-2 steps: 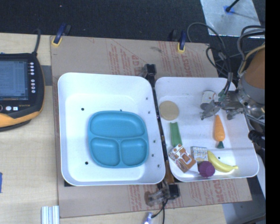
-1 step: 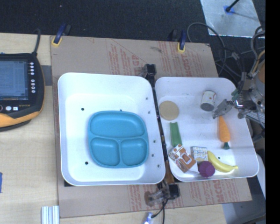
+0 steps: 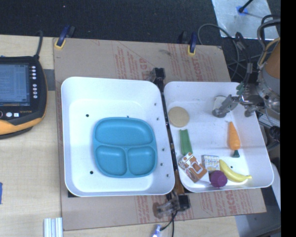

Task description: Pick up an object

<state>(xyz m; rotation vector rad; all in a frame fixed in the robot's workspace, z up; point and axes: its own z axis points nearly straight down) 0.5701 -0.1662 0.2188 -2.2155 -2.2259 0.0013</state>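
Two white bins sit side by side on the bench. The right bin is the landmark here. The gripper hangs over its upper right part, close to the far wall, w/ the arm coming in from the right edge. Its fingers look spread apart and nothing sits between them; the tips are a bit blurred, so how wide is not sure.

Just below the gripper, apart from it, lies the carrot. Its long axis runs almost up-down in the view, orange tip toward the gripper, small green end toward the near wall.

At the left side of the right bin is a tan round disc, and under it a green stick, long axis also nearly up-down, slightly tilted. Near the front wall: a red-white packet, a small yellow-white packet, a purple round piece, and a banana w/ long axis going diagonal, from upper left to lower right, touching the purple piece.

Left of the right bin, the left bin holds a blue divided plate w/ three compartments. Further left is a tablet-like pendant on the bench.
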